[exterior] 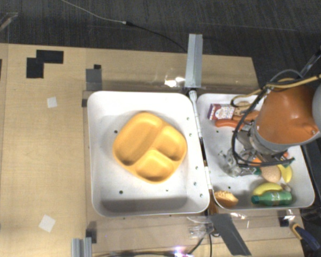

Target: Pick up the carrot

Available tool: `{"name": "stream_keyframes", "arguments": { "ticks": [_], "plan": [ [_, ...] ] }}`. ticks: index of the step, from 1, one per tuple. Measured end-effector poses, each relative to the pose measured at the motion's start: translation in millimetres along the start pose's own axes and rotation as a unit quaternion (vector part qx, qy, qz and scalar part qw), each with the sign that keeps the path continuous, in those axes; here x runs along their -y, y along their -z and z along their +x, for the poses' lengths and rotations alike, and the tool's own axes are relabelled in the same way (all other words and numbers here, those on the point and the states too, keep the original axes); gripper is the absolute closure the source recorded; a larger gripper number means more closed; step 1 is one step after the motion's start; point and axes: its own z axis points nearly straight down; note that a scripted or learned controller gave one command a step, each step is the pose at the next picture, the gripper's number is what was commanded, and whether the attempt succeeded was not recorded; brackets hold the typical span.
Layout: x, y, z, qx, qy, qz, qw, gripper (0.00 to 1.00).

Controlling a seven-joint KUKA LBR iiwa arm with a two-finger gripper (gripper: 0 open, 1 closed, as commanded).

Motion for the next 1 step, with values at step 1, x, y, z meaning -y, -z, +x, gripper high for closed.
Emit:
{"name": "stream_keyframes", "arguments": {
  "ticks": [1],
  "plan": [
    [17.9,3.2,20.1,-0.004,-0.044,-0.005,0.999,1.0]
  ]
}}
